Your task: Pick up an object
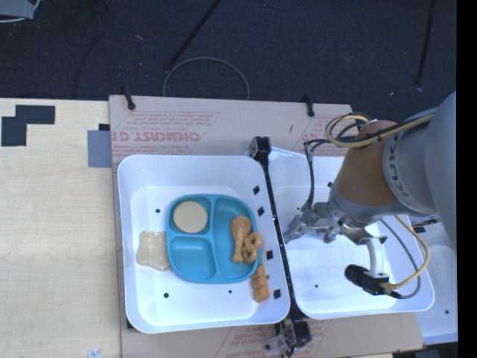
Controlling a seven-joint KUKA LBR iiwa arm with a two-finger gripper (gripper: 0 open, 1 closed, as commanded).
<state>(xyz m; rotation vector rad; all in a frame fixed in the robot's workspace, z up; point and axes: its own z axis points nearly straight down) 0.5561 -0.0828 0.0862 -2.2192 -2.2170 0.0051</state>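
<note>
Fingers [294, 230] hang spread and empty, just right of the blue tray [195, 263]. I'd bring them left and straddle the pretzel [244, 239] squarely before closing.

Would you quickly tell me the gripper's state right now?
Gripper: cannot be told; it sits over the right bin by the divider.

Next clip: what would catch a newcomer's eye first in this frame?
Most striking is the bright blue divided tray in the left bin, with a round tan disc in one compartment and a pretzel-like brown piece in another. The grey arm with its orange band looms over the right bin, its gripper low near the divider between the bins.
</note>
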